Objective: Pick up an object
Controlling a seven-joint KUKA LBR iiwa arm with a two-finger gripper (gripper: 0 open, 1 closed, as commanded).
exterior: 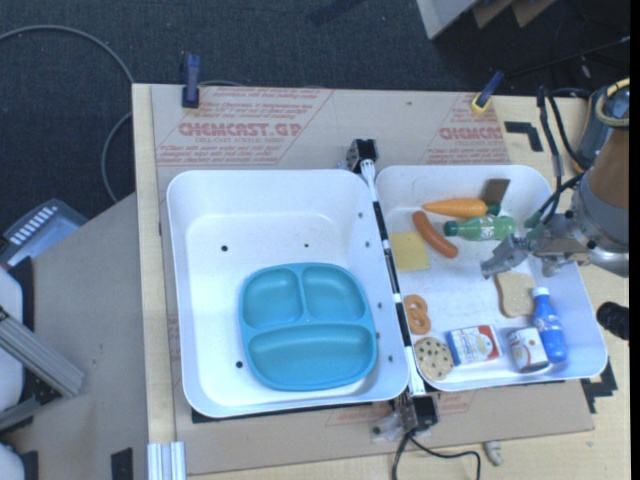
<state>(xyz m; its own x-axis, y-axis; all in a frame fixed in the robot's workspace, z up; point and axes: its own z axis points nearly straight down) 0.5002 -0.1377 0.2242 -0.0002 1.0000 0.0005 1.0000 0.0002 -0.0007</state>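
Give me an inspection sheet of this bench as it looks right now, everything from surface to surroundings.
Surface: brown board bearing two shallow white bins, left bin and right bin.
Job's things: right bin holds orange carrot, red sausage, green bottle, yellow cheese slice, pretzel, cookie, small carton, can, blue bottle, bread slice.
Clutter: blue sectioned plate in left bin.
Grippers: gripper over right bin, beside green bottle; nothing seen between fingers.
Cables: black cable at front edge.
Surroundings: dark carpet.

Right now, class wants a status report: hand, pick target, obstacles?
Hand low over right bin, nothing held. Green bottle just beside it. Bread slice, blue bottle crowd close.
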